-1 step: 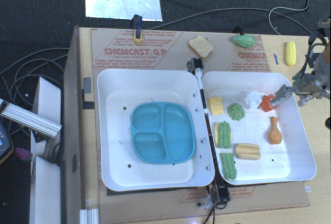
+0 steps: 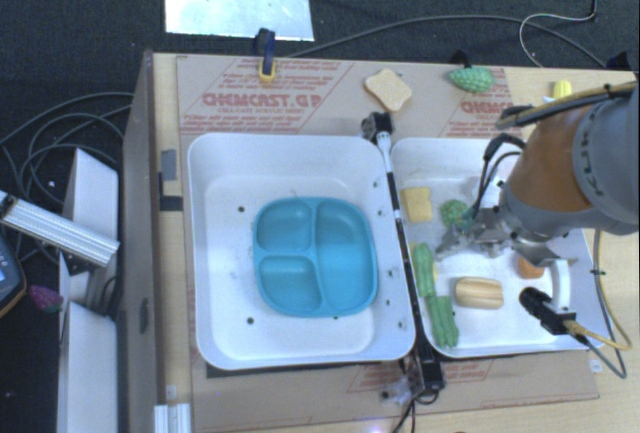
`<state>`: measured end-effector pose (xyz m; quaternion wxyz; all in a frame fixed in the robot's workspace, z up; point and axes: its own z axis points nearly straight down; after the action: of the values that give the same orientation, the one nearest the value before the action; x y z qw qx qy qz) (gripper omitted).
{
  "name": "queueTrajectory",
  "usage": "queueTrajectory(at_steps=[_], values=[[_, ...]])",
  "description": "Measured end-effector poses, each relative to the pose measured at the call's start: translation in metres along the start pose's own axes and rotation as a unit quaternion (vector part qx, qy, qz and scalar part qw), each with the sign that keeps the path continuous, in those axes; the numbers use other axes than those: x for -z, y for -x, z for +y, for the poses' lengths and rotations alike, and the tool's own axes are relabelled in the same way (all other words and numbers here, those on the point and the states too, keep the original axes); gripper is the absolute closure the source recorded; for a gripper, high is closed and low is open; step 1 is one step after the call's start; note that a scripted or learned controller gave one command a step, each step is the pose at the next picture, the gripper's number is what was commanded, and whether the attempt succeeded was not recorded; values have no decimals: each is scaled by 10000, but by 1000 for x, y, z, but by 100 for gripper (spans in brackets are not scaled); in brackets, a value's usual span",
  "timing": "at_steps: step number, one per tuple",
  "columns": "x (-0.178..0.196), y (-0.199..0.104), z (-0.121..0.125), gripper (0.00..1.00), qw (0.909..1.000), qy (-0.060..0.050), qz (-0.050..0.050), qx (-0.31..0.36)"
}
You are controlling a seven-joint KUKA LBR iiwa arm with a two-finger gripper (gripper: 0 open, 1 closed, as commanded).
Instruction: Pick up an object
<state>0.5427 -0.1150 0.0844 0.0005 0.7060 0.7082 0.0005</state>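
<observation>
The right bin point(image 2: 560, 341) holds a yellow block point(image 2: 416, 204), a small green round toy point(image 2: 455, 213), a long green vegetable point(image 2: 433, 293), a tan bread roll point(image 2: 478, 293) and an orange piece point(image 2: 527, 269) partly under the arm. My gripper point(image 2: 466, 237) is low in this bin. It sits just below the green round toy and above the bread roll. The wrist hides its tip.
The left bin point(image 2: 215, 221) holds a blue divided plate point(image 2: 315, 256). On the bench behind the bins lie a toast slice point(image 2: 388, 89), a green toy point(image 2: 470, 78) and a yellow piece point(image 2: 562, 89). A clamp point(image 2: 266, 56) stands at the back edge.
</observation>
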Motion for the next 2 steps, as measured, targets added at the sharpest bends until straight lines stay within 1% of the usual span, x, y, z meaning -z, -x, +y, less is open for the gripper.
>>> queueTrajectory(at_steps=[1,2], values=[[1,-15,80,0,10000,10,-1,6],[11,-15,80,100,10000,16,-4,21]])
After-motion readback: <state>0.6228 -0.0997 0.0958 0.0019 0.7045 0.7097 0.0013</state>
